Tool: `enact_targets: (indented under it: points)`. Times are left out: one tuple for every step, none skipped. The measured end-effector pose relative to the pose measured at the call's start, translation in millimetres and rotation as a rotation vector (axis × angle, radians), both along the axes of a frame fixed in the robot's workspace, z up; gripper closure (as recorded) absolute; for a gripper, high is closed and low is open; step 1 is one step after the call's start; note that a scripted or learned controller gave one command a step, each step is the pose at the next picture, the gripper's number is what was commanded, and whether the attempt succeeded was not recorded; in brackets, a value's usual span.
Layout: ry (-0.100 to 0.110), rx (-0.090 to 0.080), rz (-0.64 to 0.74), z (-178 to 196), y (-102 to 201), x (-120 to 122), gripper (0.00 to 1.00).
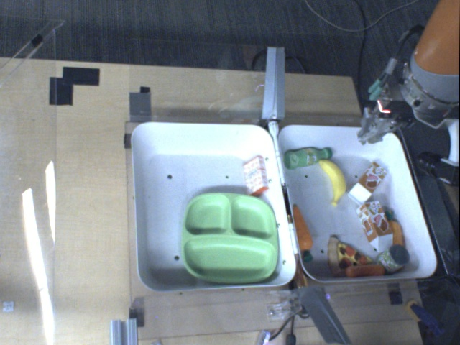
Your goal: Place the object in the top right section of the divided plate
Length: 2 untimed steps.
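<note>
The green plate sits at the front of the left bin, and a small red-and-white packet lies just behind its top right section, near the bin's right wall. The gripper hangs over the back right corner of the right bin; whether it is open cannot be told, and nothing shows in it. Below it lie a green bottle, a banana and other items.
</note>
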State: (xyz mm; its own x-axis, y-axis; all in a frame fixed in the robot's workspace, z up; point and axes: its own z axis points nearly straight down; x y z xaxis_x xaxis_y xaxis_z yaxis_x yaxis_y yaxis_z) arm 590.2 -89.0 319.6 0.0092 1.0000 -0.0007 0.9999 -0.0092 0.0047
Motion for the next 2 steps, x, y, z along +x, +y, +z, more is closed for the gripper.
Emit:
enact_targets:
  points:
    - [-0.003, -0.002, 0.272, 81, -3, 71, 1.0]
    - [-0.008, -0.003, 0.281, 92, 0, 73, 1.0]
